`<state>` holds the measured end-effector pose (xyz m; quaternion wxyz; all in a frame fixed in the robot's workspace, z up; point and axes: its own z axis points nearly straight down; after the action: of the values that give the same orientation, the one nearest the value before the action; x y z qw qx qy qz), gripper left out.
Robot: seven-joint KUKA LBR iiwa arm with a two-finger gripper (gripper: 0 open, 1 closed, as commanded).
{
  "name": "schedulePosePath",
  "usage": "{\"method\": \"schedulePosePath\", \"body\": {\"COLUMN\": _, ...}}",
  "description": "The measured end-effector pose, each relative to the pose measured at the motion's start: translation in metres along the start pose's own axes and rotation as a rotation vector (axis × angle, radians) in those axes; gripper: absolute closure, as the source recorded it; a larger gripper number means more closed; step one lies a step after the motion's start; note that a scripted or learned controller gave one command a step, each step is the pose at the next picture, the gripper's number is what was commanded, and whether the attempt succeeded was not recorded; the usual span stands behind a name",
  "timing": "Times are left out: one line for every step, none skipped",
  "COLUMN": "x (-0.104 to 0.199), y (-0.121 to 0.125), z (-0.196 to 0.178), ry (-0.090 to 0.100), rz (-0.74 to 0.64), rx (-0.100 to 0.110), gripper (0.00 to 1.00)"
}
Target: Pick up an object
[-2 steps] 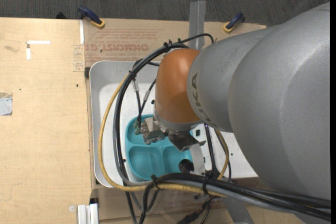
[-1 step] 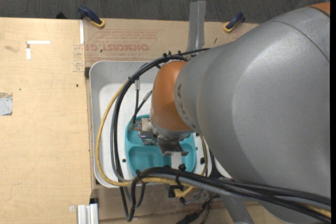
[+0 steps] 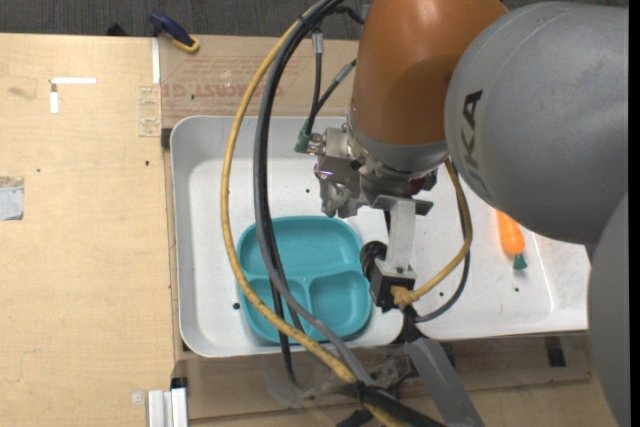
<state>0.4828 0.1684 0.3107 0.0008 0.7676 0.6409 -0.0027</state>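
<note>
A teal divided tray (image 3: 300,290) lies in the front part of the left white bin (image 3: 200,215). My gripper (image 3: 338,197) hangs over the tray's far right corner, seen from above under the orange wrist band, and the arm hides most of it. Cables cross in front of the tray. A small orange carrot with a green tip (image 3: 511,237) lies in the right bin (image 3: 540,300), beside the arm. A small green thing (image 3: 303,141) peeks out to the left of the wrist; what it is I cannot tell.
The arm's grey body covers most of the right bin. A bare wooden bench top (image 3: 80,215) stretches to the left of the bins. A blue and yellow clamp (image 3: 175,32) sits at the bench's far edge.
</note>
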Motion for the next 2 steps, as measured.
{"method": "schedulePosePath", "body": {"x": -0.039, "y": 0.025, "z": 0.061, "ry": 0.000, "rz": -0.028, "rx": 0.002, "gripper": 1.00}}
{"method": "schedulePosePath", "body": {"x": 0.016, "y": -0.009, "z": 0.104, "ry": 0.000, "rz": -0.296, "rx": 0.002, "gripper": 1.00}}
